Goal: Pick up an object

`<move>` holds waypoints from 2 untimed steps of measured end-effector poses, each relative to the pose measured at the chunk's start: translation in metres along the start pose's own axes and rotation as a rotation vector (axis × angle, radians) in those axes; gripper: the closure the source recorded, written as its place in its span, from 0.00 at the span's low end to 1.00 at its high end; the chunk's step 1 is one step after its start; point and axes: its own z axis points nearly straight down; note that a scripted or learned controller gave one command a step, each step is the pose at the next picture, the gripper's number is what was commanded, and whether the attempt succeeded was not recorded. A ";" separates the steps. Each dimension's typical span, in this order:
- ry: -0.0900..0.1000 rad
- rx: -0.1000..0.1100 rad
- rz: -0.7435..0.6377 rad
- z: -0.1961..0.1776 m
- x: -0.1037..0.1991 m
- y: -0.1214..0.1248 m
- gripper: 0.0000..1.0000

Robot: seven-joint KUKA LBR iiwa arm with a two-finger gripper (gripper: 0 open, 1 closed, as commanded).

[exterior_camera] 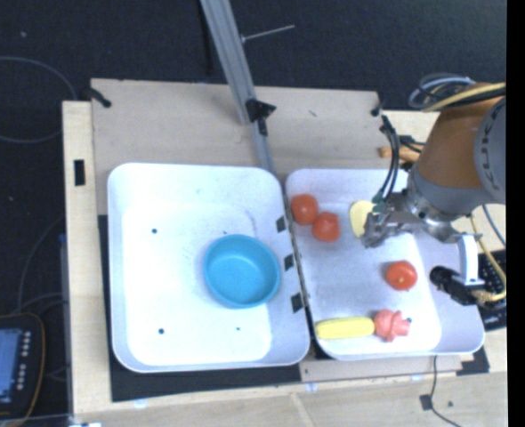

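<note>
Gripper sits low in right bin, touching pale yellow object; can't tell its grip state. Risk: nudges it aside instead of catching it.

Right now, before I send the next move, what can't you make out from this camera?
- Gripper: dark and small against the right bin; its state is unclear.
- Pale yellow thing beside the gripper: partly covered by it, so shape and contact are unclear.
- Arm: cut off by the right edge.
- Pink toy: too blurred to identify.
</note>
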 end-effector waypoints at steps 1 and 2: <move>0.000 -0.004 -0.009 -0.064 0.005 -0.003 1.00; -0.001 -0.002 -0.011 -0.103 0.004 -0.001 1.00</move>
